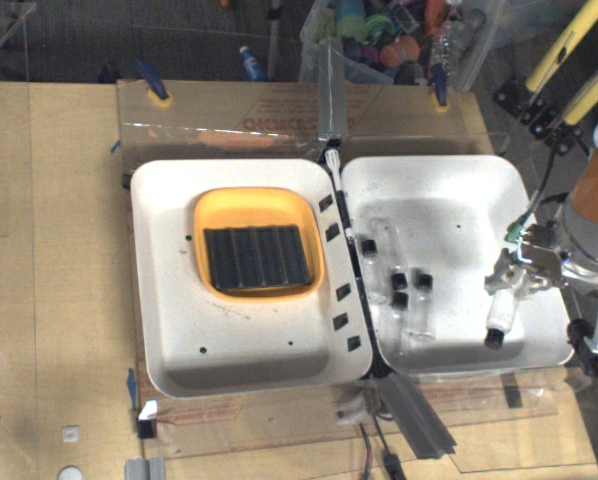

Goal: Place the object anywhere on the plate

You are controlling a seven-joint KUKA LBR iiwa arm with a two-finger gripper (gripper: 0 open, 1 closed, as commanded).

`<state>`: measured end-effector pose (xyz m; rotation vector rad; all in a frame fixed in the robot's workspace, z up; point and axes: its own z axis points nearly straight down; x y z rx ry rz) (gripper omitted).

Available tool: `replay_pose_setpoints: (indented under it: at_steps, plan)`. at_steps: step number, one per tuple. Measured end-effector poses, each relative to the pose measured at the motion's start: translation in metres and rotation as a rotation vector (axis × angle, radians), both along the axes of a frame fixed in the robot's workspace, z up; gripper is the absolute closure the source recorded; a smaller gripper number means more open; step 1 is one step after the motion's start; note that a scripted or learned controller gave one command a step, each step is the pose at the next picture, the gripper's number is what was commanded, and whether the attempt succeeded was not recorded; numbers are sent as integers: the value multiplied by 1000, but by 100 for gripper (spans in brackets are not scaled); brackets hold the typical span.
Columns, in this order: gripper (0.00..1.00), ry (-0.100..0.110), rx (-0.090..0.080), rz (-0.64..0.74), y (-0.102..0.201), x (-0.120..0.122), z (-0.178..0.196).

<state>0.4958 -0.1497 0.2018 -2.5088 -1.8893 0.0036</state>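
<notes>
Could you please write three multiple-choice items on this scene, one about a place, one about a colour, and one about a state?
1. Where does the square yellow plate lie?
A. in the left white bin
B. in the right white bin
C. on the wooden bench outside the bins

2. What colour is the ribbed rectangular object on the plate?
A. white
B. black
C. red

3. How does the ribbed object lie?
A. standing on edge against the bin wall
B. hanging from the gripper
C. flat on the plate

Answers:
1. A: the plate sits inside the left white bin, beside the divider.
2. B: its ribbed surface is black against the yellow rim.
3. C: it lies flat within the plate's rim, while the gripper is over the right white bin, apart from it.
</notes>
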Motion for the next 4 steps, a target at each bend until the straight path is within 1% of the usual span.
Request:
replay_pose_setpoints:
  at_steps: [1,2,3,4]
  plan:
    - [100,-3,-1,185,10,59,-18]
    - [100,-4,-1,321,26,110,-16]
    - [100,-6,-2,535,42,158,-21]
    - [100,-6,-2,654,54,171,10]
